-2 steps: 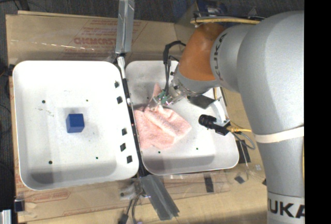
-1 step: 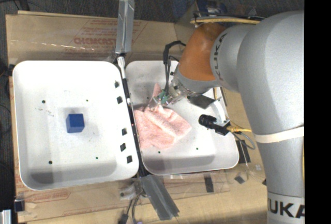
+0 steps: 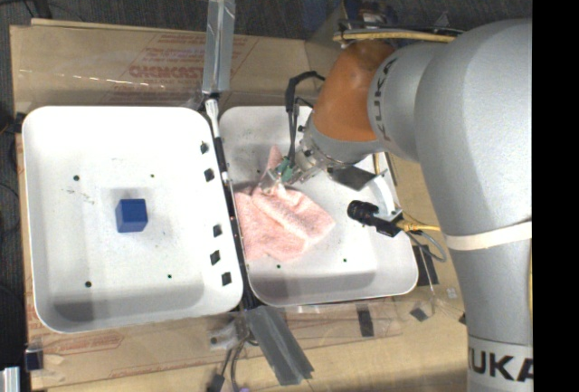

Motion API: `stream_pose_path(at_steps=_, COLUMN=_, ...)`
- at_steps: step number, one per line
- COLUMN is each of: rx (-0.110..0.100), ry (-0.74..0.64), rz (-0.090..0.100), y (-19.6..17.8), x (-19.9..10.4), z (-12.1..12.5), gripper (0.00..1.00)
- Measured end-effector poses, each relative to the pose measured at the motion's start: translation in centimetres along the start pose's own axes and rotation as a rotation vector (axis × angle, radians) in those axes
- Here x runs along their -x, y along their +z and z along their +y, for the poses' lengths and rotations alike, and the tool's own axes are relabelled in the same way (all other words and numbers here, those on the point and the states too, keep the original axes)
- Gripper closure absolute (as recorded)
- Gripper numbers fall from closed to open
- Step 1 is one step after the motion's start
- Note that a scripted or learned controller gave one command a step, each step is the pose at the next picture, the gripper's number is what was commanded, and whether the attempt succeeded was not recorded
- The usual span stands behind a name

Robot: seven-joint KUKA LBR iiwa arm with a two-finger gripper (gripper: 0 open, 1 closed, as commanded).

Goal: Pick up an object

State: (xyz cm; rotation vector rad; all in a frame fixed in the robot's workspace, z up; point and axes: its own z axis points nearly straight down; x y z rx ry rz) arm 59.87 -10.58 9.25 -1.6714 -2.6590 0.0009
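Note:
A pink cloth (image 3: 280,220) lies crumpled in the right bin (image 3: 362,277), toward its left wall. My gripper (image 3: 279,173) hangs low over the cloth's upper edge, with its tip right at the fabric. A corner of the cloth seems to rise up to the gripper tip, but I cannot tell whether it is pinched. A blue cube (image 3: 132,215) sits on the floor of the left bin (image 3: 54,137), far from the gripper.
The arm's grey body and orange band cover the right bin's far right side. A metal divider with black clips (image 3: 217,200) runs between the two bins. Brown cardboard lies under both bins.

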Motion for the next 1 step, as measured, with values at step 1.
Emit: stream_pose_path(at_steps=1, rx=0.0, ry=0.0, rz=0.0, y=0.0, x=0.0, z=0.0, gripper=0.0)
